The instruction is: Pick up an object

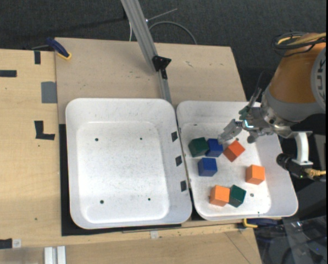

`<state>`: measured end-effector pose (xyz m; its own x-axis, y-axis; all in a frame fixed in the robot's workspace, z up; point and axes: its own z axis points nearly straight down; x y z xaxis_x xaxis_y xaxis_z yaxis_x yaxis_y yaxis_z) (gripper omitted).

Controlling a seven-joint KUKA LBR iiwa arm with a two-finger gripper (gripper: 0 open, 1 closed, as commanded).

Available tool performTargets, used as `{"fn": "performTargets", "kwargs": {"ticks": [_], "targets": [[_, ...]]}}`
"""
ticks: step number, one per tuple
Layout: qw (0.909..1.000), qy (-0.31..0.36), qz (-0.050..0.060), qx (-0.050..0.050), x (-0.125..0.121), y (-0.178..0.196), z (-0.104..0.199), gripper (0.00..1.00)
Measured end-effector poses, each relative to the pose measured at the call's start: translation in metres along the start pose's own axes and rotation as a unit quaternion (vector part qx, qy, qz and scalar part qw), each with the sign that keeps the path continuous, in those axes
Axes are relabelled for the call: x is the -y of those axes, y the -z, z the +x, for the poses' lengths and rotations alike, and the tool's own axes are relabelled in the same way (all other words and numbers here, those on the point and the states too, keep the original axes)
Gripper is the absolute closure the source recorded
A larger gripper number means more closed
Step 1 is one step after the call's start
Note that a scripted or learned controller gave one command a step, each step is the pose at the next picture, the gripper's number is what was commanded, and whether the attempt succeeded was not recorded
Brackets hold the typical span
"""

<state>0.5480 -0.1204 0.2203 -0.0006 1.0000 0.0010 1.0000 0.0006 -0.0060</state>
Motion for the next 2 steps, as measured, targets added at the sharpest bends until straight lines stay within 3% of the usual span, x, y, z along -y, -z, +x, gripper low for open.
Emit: {"fn": "performTargets", "kwargs": {"ticks": [1, 2], "targets": [[1.0000, 0.001, -0.002, 0.000, -0.001, 0.002, 0.000, 0.00], [1.0000, 0.000, 0.000, 0.000, 0.001, -0.041, 0.003, 0.00]]}}
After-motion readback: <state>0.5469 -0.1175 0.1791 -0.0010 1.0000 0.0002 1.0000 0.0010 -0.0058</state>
